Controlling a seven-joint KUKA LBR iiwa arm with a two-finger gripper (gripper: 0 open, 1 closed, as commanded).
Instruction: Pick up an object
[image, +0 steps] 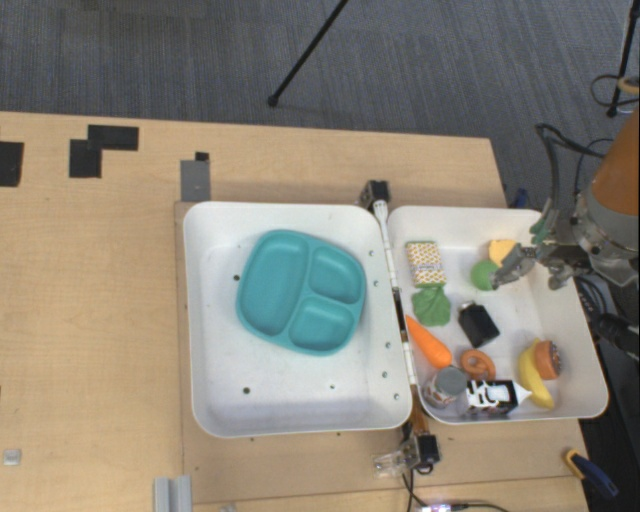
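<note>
The right bin (560, 310) holds several small objects. Among them are a checkered block (425, 262), a yellow piece (502, 249), a green ball (485, 275), a green leafy piece (432, 304), a black block (478, 323), an orange carrot (430, 343), an orange ring (477, 362) and a banana (535, 379). My gripper (535, 268) hangs over the bin's upper right part, just right of the green ball and the yellow piece. Its fingers stand open with nothing between them.
The left bin (215, 330) holds a teal divided plate (300, 290). A grey cup (449, 385) and a black-and-white object (490, 397) lie at the right bin's front edge. A brown-orange piece (546, 359) lies by the banana. Cables hang at the far right.
</note>
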